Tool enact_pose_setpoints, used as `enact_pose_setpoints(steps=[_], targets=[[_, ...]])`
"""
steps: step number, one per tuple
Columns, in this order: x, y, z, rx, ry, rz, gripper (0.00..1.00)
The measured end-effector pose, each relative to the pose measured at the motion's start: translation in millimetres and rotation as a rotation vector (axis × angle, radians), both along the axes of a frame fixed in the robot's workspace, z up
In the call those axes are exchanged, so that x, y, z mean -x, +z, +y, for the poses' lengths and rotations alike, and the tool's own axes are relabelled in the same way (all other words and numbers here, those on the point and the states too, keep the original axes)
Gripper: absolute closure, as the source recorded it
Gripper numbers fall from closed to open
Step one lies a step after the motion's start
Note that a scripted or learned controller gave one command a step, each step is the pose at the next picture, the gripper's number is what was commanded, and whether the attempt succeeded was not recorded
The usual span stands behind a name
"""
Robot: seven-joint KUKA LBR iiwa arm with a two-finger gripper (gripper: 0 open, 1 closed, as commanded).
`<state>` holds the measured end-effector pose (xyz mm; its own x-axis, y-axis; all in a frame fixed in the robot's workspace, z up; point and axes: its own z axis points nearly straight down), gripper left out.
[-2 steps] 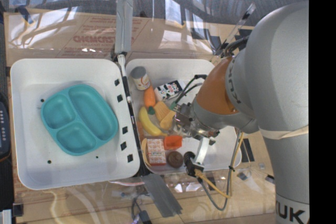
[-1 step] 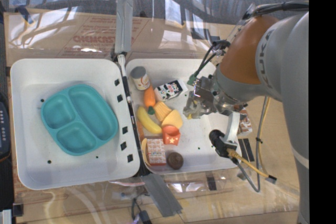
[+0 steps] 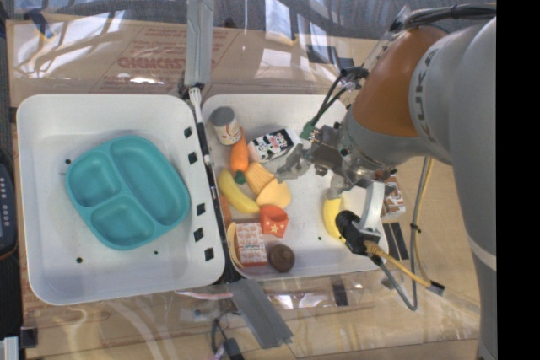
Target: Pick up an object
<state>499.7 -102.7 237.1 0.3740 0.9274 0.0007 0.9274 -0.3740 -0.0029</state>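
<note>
My gripper (image 3: 293, 163) hangs over the middle of the right bin (image 3: 304, 110), reaching in from the right below the grey and orange wrist. It sits just right of a black-and-white patterned box (image 3: 270, 145) and an orange wedge (image 3: 258, 178). Nothing is visibly held. Close by lie a carrot (image 3: 240, 156), a banana (image 3: 235, 193), a pale yellow slice (image 3: 274, 196), a red cup (image 3: 273, 221) and a small can (image 3: 225, 126). A yellow object (image 3: 332, 216) is partly hidden under the arm.
A red-and-white carton (image 3: 250, 244) and a brown ball (image 3: 281, 258) lie at the right bin's front. The left bin (image 3: 51, 257) holds a teal divided plate (image 3: 126, 191). A ridge with black clips (image 3: 201, 181) separates the bins. A cable loops off the bench's front right.
</note>
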Motion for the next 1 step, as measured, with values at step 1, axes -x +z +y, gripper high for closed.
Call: enact_pose_setpoints(steps=[1], targets=[[5.3,-145.9,5.6,-0.001,0.060,0.000,0.00]])
